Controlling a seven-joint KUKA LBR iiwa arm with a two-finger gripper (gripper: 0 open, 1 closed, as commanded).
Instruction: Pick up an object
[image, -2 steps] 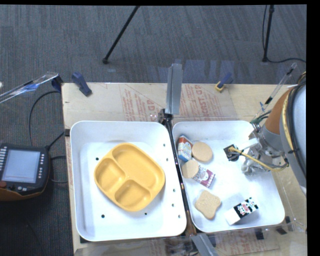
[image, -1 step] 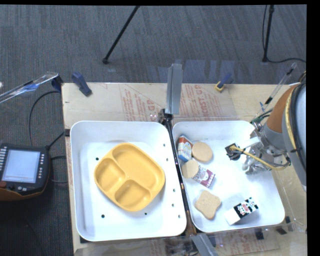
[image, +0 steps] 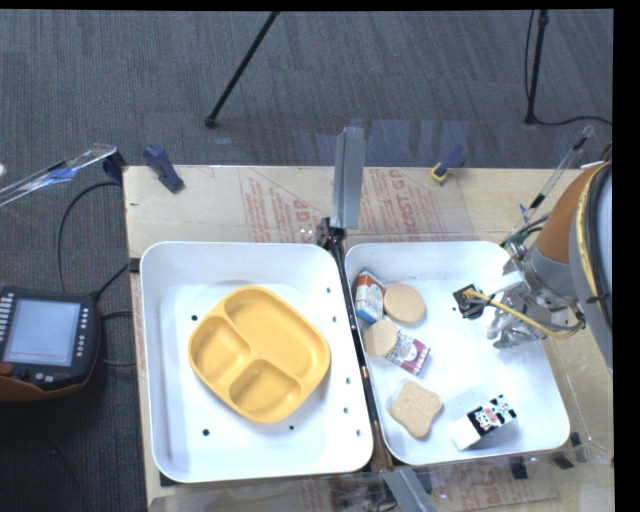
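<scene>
The right bin (image: 530, 395) holds several small objects. Near its left wall lie a red, white and blue carton (image: 369, 297), a round tan disc (image: 405, 303), a second tan disc (image: 379, 338) and a pink and white packet (image: 409, 353). A tan toast-shaped piece (image: 415, 408) lies near the front, with a black and white carton (image: 485, 420) to its right. My gripper (image: 506, 328) hangs over the right part of this bin, right of the discs and above the black and white carton in the view. Nothing shows held in it.
The left bin (image: 165, 300) holds a yellow divided plate (image: 259, 352). A grey upright post (image: 348, 185) stands behind the seam between the bins. A yellow cable and a small black part (image: 467, 298) stick out left of the wrist.
</scene>
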